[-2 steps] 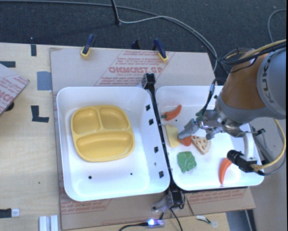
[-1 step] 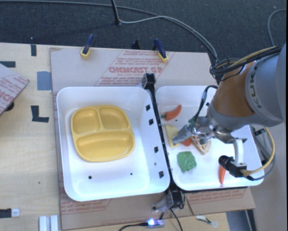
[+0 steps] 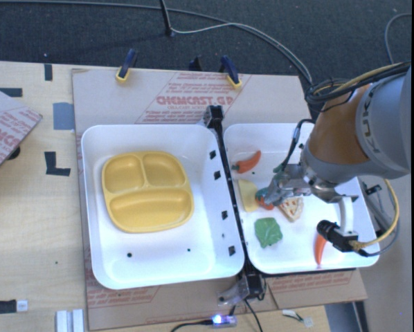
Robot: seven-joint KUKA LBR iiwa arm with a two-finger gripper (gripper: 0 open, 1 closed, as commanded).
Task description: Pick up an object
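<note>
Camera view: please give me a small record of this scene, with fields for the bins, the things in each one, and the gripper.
left bin: holds a yellow divided plate
right bin: holds several small items
items in right bin: orange-red piece near the back; pale yellow block by the divider; green item in front; tan wedge; orange carrot-shaped piece near the front right
gripper: low over the right bin, beside the pale yellow block and tan wedge
grasp: a small reddish item sits at the fingertips; whether it is held cannot be told
</note>
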